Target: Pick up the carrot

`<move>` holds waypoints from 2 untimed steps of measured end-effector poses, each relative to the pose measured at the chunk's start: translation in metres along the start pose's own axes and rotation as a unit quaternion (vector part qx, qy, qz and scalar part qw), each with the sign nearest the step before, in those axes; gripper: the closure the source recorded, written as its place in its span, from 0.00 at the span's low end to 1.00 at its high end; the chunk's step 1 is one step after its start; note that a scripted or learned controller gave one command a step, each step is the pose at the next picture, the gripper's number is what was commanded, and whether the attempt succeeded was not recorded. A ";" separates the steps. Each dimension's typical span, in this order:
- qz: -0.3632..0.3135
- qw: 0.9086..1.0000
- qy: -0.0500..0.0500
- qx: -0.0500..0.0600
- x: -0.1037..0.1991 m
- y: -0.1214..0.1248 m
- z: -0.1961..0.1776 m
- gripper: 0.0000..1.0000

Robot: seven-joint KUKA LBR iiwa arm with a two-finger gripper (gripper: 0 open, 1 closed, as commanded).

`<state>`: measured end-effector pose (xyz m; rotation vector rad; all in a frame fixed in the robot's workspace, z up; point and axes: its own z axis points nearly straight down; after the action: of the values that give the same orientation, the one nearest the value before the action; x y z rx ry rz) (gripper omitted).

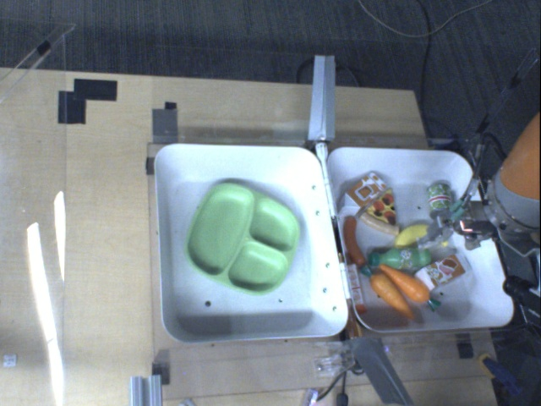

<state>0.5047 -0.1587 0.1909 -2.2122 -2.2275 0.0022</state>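
Observation:
The carrot (407, 283) is orange and lies slantwise in the front part of the right bin (482, 311), with a second orange piece (387, 293) right beside it on its left. My gripper (450, 221) hangs over the right side of that bin, up and to the right of the carrot. It sits close to a yellow toy (412, 235) and is apart from the carrot. The arm's grey body with its orange band (520, 172) enters from the right edge.
The right bin also holds a pizza slice (374, 200), a small can (439, 198), a green bottle (404, 258), a red sausage (352, 240) by the left wall, and a small carton (445, 271). The left bin (173, 227) holds a green sectioned plate (243, 236).

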 end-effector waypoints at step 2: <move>-0.230 0.973 0.000 -0.003 0.026 -0.013 0.074 1.00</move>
<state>0.4911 -0.1325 0.1167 -1.6419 -2.6804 -0.0043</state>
